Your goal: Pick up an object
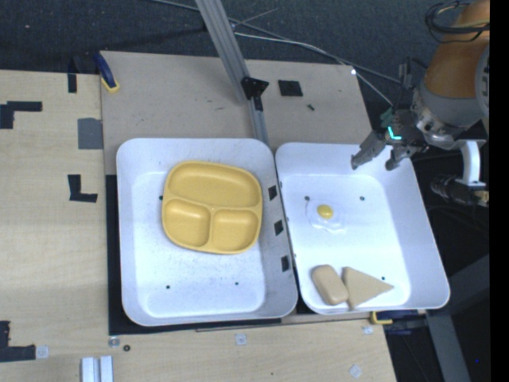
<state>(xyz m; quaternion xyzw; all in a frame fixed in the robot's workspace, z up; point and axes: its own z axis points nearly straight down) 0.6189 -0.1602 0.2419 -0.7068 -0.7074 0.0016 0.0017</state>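
Down at the near edge of the right bin [413, 213] sit a bread roll [327, 283] and wedge [366, 285], touching; both look light and squishy, so I'd pinch the roll across its middle. Gripper [380, 156] hovers at the far edge, fingers spread, empty.

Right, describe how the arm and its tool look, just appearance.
The arm is grey with a broad orange band above the wrist, rounded and bulky in shape. Thin dark cables loop around its top. At its end sits the tool, a dark grey, two-fingered piece with slim fingers. A small teal-green light glows on the body just above them.
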